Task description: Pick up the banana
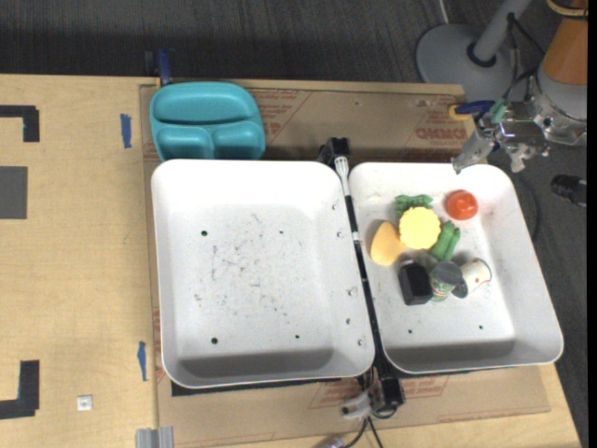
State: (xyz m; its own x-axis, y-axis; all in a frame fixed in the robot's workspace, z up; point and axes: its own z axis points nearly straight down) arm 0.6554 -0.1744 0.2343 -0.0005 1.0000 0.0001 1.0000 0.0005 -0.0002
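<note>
The right bin (522,334) holds a cluster of small items. A yellow-orange, slightly curved piece (385,245) at the cluster's left looks like the banana. It lies against a round yellow item (419,228). My gripper (490,160) hangs over the bin's far right corner, well apart from the banana and up and to its right. Its two fingers stand apart, open, with nothing between them.
Around the banana lie a green item (412,202), a red tomato-like ball (461,204), a black block (415,284), and a grey and white piece (457,277). The left bin (168,250) sits beside it. A teal divided tray (206,119) stands behind the left bin.
</note>
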